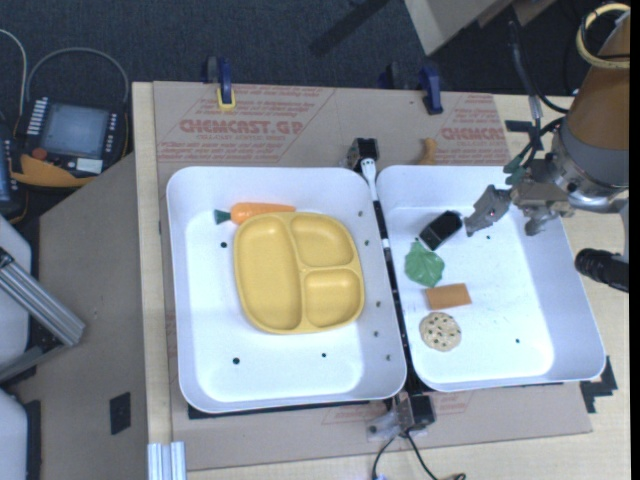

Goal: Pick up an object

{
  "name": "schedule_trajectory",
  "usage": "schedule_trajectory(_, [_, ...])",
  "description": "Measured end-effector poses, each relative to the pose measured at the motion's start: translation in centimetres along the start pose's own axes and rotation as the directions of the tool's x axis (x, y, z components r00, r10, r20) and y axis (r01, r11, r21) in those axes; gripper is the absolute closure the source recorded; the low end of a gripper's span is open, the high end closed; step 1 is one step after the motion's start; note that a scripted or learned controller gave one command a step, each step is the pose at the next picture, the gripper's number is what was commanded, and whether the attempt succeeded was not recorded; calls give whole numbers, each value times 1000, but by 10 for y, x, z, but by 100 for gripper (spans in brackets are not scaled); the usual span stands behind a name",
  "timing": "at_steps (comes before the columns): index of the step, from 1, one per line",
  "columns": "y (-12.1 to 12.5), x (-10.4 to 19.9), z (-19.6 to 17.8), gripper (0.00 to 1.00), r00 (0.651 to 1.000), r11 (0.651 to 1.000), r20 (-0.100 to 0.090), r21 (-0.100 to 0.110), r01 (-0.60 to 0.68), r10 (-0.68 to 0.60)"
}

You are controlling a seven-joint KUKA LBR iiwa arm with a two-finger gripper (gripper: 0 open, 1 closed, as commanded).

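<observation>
Beside the jaws (pixel 507 210), spread apart over the right bin (pixel 560 298), black block (pixel 440 230) lying diagonally.

Floor: dark blue-grey carpet (pixel 250 18) is showing along the far side and down the left.
Bench top: a tan board (pixel 300 118) printed with red lettering is lying under both bins, reaching to the near edge.
Clamps: two blue clamps (pixel 222 76) are gripping the board's far edge, well apart.
Left side: a handheld control pendant (pixel 70 133) with a dark screen is resting on the floor, its black cable (pixel 80 58) looping behind it.
Near left: a silver aluminium rail (pixel 35 298) is slanting across the corner.
Light: even brightness is falling from above, with soft shadows.
</observation>
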State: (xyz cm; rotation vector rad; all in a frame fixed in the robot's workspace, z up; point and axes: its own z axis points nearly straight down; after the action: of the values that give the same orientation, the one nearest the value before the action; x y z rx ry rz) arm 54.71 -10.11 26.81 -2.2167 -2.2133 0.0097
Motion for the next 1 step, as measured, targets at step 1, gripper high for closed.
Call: schedule_trajectory(1, [2,0,-4,0,1000,1000,1,-9,2,-2])
